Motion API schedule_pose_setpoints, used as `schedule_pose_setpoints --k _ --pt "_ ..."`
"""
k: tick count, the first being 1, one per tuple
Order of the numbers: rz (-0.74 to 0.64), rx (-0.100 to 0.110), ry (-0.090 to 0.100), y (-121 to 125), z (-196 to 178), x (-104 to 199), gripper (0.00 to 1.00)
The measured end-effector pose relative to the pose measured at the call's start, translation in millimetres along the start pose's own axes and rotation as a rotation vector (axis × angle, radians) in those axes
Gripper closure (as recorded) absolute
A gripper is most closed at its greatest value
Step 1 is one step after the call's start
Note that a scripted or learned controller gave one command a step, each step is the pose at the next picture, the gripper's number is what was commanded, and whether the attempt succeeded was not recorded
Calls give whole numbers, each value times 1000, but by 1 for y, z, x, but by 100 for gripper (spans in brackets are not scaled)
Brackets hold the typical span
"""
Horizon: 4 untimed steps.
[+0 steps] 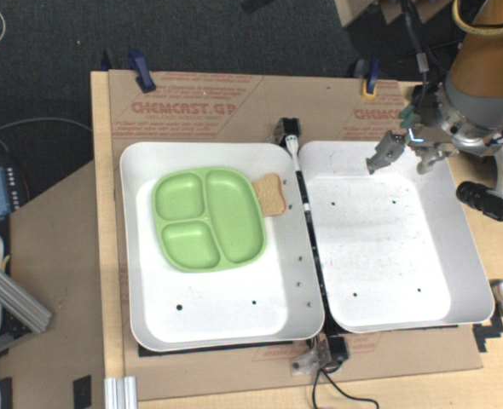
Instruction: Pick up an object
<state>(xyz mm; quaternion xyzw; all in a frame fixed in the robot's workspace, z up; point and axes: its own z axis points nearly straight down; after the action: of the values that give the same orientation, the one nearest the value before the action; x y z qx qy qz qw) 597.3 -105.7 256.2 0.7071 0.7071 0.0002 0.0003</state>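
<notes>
A green three-compartment plate (207, 219) lies in the left bin (209, 313), in its upper half. A tan, toast-like slice (270, 194) rests against the plate's right rim, near the divide between the bins. My gripper (409, 153) hangs over the far right corner of the right bin (388, 254), well away from both objects. Its two fingers are spread apart with nothing between them.
The bins sit on a cardboard-covered bench (234, 100) held by blue clamps (141, 69) at the back edge. A black bracket (287, 129) sits at the top of the seam between the bins. Cables run out at the front edge.
</notes>
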Motion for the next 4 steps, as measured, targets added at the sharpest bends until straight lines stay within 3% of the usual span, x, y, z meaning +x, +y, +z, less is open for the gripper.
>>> schedule_pose_setpoints --k 1,2,3,4 --pt "-4 -16 -1 -53 -134 30 0" --pt "-3 -18 0 -101 -261 54 0" --pt "-9 3 2 -119 -246 127 0" --pt "-2 -2 -1 -117 -257 123 100"
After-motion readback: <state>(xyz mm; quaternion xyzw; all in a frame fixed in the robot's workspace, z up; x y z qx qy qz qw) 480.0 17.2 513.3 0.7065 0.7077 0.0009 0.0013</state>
